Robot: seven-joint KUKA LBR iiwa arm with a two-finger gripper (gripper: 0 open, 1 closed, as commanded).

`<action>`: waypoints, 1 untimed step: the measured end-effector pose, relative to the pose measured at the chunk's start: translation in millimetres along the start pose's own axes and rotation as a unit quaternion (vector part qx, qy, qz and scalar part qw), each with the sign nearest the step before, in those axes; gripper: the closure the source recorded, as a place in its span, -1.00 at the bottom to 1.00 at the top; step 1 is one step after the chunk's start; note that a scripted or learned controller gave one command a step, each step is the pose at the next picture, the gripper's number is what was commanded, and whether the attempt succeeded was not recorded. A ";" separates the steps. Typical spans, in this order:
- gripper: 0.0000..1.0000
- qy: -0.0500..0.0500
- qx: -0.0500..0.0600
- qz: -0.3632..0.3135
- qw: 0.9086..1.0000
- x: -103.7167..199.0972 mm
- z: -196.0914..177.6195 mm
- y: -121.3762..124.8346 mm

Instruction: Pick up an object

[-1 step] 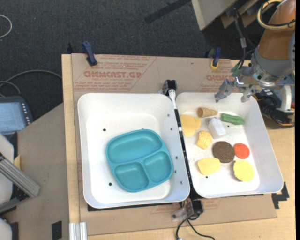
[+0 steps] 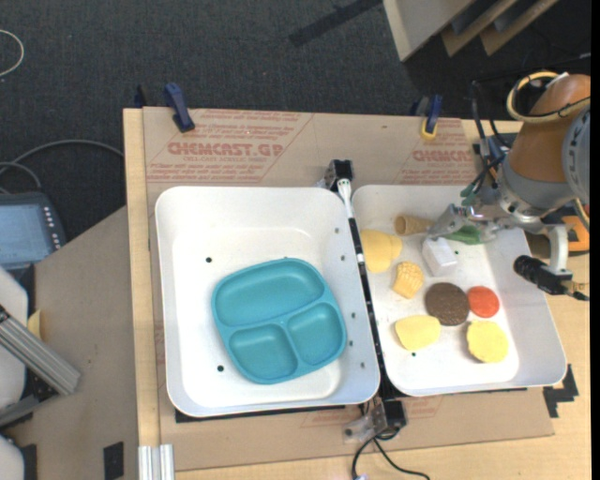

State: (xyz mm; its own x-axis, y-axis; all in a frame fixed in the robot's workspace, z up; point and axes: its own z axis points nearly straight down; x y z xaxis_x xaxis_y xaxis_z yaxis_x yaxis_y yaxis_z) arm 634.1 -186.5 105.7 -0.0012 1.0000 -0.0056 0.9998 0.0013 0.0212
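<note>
A cardboard-topped bench on a dark carpeted floor

The bench top [image 2: 281,150] is a sheet of brown cardboard printed with faded red lettering, held at its far edge by a blue clamp [image 2: 178,105] on the left and a second blue-and-yellow clamp [image 2: 430,116] on the right. Around it lies a dark grey carpet [image 2: 234,47] with a fine speckled weave. A thin cable [image 2: 56,155] loops across the floor at the left, near a small device with a bluish screen [image 2: 23,230]. A pale wooden piece of furniture [image 2: 459,23] stands at the top right, and light metal framing [image 2: 33,356] shows at the lower left.
</note>
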 end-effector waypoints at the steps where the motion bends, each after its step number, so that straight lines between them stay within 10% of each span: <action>1: 1.00 0.001 -0.001 0.000 1.000 0.3 -9.8 0.7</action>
State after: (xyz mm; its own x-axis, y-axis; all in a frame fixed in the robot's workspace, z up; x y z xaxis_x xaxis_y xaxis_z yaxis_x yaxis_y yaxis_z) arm 634.5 -186.2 115.5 -0.0011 1.0000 -0.0039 0.9998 0.0012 0.0223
